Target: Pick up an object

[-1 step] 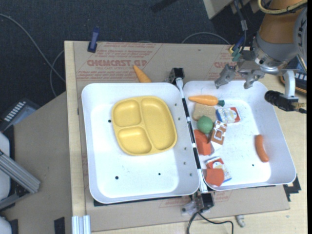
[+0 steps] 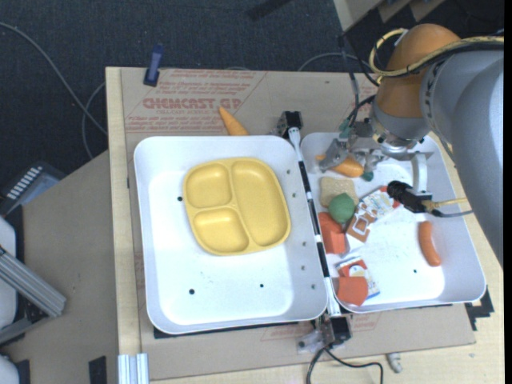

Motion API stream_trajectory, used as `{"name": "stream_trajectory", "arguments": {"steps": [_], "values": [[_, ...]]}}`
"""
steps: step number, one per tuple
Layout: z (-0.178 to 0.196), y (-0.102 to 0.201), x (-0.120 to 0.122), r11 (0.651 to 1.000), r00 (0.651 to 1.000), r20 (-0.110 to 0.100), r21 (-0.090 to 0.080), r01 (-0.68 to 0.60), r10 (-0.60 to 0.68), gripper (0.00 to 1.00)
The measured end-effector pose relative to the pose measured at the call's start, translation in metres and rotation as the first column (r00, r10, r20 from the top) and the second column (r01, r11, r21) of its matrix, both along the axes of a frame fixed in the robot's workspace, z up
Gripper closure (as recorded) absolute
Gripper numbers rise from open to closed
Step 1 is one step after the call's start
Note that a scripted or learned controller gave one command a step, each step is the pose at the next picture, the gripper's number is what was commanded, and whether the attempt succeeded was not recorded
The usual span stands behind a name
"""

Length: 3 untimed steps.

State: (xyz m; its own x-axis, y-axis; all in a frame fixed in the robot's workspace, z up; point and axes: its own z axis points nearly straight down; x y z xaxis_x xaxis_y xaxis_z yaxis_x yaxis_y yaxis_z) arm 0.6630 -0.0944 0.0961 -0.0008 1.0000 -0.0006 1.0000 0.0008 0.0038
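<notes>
My gripper hangs low over the far left corner of the right bin. An orange carrot-like piece lies right beneath it, partly covered by it. Just in front of that are a tan bread slice and a green round piece. A red and white packet rests to the right of the green piece. Along the bin's left wall lies a red-orange block, with another red and white item nearer the front. A sausage lies at the right side.
The left bin holds a yellow divided plate. Outside the bins, an orange carrot lies on the cardboard behind the left bin, and a blue object sits at the board's far edge. The grey arm crosses the right bin's far right.
</notes>
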Motion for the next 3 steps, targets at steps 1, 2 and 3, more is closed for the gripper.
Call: {"name": "stream_trajectory", "arguments": {"steps": [1, 2, 3], "values": [[0.011, -0.003, -0.001, 1.0, 1.0, -0.006, -0.005, -0.002, 0.002, 1.0], [0.09, 0.056, -0.064, 1.0, 1.0, -0.003, 0.002, -0.001, 0.001, 1.0], [0.089, 0.056, -0.065, 1.0, 1.0, -0.006, 0.002, 0.001, -0.001, 0.0]]}}
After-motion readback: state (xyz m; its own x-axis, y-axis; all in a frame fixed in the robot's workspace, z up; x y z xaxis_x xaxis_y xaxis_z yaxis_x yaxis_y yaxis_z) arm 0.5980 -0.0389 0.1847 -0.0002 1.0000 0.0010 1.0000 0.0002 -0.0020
